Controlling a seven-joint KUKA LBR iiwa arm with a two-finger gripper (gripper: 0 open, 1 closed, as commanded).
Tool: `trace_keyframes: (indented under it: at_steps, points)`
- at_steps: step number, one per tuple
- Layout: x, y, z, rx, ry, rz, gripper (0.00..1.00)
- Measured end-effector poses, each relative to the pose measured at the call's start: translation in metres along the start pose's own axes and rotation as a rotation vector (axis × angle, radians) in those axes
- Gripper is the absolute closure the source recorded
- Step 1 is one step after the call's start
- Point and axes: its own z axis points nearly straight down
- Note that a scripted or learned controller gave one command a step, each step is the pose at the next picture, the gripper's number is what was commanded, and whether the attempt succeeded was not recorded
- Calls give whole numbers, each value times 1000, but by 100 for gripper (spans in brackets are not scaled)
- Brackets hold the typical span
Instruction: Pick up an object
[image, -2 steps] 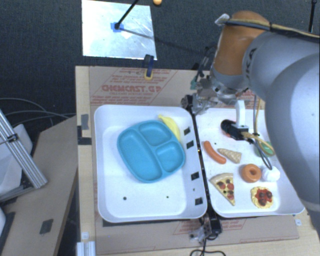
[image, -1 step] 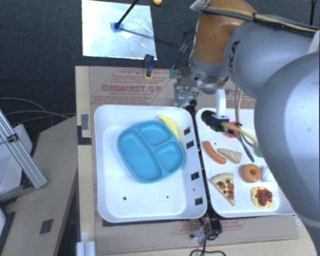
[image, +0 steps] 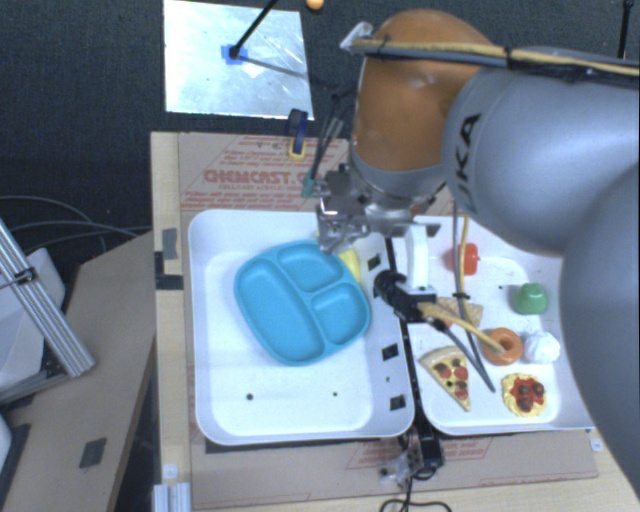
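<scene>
The task is at its early stage: nothing has been lifted as far as the picture shows. The arm (image: 540, 130) reaches in from the right and its hand (image: 338, 232) hangs low over the back of the left bin (image: 290, 405), at the far edge of a blue divided plate (image: 300, 305). Just below the hand, between the plate's right rim and the wall that parts the two bins, lies a small yellow piece (image: 349, 264); it seems to touch the plate, though its shape is too hidden to name. Whether the hand is released or clenched cannot be told from this angle, and no object can be seen caught in it.

The plate lies flat on the bin floor, turned at a slant, with its three wells bare. The right bin (image: 500, 275) holds the other candidates, all at rest and apart from the hand: a pizza slice (image: 448, 374), a doughnut (image: 503, 345) and a green piece (image: 529, 297) among them.

Judging by where the hand sits, the yellow piece or the plate's rim is the likely target. Left to do is everything that counts: closing on one object, getting a firm hold, and raising it clear of the bin.
</scene>
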Motion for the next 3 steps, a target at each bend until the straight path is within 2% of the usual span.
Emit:
trace_keyframes:
  at_steps: [1, 2, 3]
  points:
    - [-29, -65, 6, 6, -6, 15, 100]
    - [6, -87, 34, 5, -5, 7, 100]
    - [-66, -61, -9, -3, -8, 20, 100]
